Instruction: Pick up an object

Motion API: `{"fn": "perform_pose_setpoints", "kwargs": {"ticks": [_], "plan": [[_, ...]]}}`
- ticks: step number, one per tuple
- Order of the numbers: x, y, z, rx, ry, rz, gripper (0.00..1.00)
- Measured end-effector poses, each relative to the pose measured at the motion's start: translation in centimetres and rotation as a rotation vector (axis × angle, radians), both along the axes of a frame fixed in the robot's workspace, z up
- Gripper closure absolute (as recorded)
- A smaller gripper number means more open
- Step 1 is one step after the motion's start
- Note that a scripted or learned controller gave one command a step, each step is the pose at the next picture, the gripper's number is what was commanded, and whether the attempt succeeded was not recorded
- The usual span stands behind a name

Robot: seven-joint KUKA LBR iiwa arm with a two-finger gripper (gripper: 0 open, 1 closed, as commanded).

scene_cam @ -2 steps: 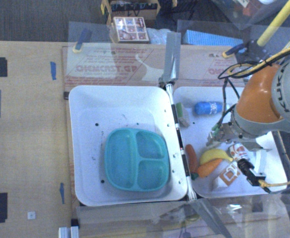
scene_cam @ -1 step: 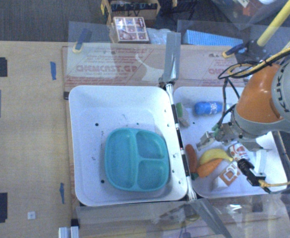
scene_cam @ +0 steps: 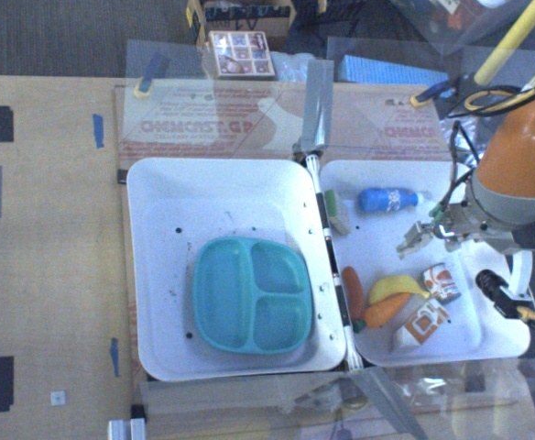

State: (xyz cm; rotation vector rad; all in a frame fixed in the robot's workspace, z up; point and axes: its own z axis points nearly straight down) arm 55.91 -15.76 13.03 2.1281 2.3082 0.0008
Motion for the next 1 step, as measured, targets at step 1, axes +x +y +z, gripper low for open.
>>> {"fn": "perform_pose_setpoints", "kwargs": {"ticks": [1], "plan": [[-6.37,-5.44,-4.27,0.004,-0.004,0.124,0.00]]}}
